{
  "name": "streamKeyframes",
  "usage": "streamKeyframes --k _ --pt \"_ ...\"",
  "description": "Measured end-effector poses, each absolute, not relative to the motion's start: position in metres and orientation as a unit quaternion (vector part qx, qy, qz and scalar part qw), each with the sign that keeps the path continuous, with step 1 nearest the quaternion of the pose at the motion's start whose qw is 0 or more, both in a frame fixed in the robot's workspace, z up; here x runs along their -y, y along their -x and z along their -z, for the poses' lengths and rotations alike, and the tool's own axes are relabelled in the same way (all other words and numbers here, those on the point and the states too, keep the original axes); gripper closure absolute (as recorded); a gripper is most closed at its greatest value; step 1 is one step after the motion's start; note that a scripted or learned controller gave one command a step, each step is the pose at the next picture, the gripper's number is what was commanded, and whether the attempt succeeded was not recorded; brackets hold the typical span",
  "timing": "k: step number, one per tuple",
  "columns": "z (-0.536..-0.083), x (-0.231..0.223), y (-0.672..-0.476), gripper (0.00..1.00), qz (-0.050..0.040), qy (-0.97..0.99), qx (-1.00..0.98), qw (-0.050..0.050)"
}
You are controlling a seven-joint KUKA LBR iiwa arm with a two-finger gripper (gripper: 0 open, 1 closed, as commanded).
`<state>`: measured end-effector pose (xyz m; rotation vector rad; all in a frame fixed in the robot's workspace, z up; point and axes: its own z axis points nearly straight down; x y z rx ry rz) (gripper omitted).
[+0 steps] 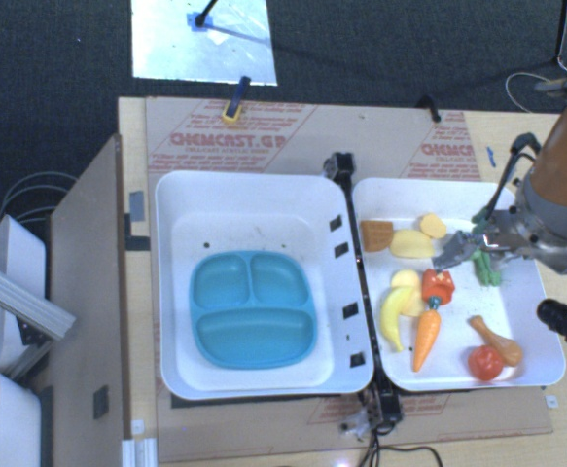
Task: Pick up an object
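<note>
Camera view: I couldn't tell the gripper's (455,251) state above the red pepper (438,286); likely light, rigid, slippery — I'd grasp mid-body.

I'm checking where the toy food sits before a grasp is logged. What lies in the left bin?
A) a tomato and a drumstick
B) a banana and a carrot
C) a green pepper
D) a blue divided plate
D: the blue divided plate lies flat in the left bin, while the toy food, such as the carrot, is in the right bin.
</note>
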<state>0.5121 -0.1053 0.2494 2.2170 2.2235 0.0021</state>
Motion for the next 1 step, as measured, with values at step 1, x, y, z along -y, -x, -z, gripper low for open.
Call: streamKeyframes --k 1 --pt "-0.1117 0.0931 -0.4847 0.0 0.0027 -0.707 -0.707 -0.005"
